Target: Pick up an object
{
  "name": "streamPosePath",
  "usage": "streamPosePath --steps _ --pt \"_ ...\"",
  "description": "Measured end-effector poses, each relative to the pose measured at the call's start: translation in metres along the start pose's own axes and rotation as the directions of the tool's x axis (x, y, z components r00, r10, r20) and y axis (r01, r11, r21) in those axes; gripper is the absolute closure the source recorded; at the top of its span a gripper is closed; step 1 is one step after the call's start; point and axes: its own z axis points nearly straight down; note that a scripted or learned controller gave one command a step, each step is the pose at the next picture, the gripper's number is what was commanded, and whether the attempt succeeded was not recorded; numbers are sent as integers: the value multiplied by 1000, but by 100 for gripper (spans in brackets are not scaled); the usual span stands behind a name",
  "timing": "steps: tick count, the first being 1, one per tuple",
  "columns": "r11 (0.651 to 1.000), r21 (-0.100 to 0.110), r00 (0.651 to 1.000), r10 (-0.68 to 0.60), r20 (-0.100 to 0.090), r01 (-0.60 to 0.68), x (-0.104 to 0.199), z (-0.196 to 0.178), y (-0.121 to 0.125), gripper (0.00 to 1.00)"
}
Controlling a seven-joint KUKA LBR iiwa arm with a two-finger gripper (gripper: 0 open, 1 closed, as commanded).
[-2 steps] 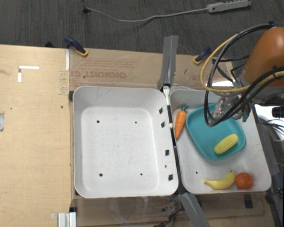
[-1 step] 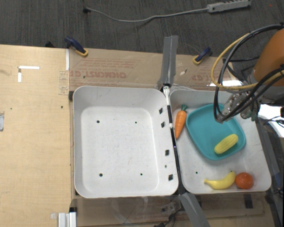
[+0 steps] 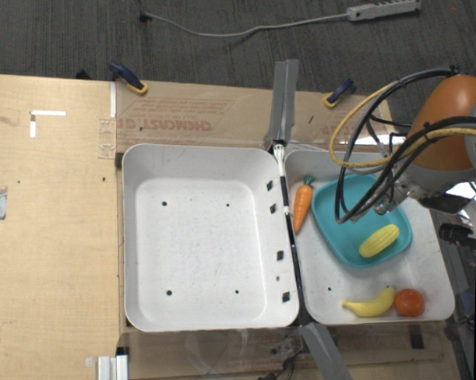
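- Your likeliest pick, the corn cob [image 3: 379, 240], lies on the teal plate [image 3: 338, 228] in the right bin [image 3: 445, 298]; it looks light, stiff, ridged, so grip across its middle.
- Carrot [image 3: 300, 206], banana [image 3: 370, 304] and tomato [image 3: 409, 302] lie nearby; cables [image 3: 363, 190] hang over the plate.
- You cannot tell the gripper's state.

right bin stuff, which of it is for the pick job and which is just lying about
For the job: carrot, corn cob, banana, tomato, teal plate.
Lying about: blue clamps, power strip, left bin.
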Motion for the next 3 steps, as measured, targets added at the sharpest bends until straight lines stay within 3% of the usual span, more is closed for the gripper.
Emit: streamPosePath --steps 1,2,3 --pt "903 -2 903 -431 5 431 -78 66 -58 100" --pt "796 -2 796 -605 7 605 -36 -4 15 100" --pt "327 0 327 -945 7 945 -62 66 -16 100"
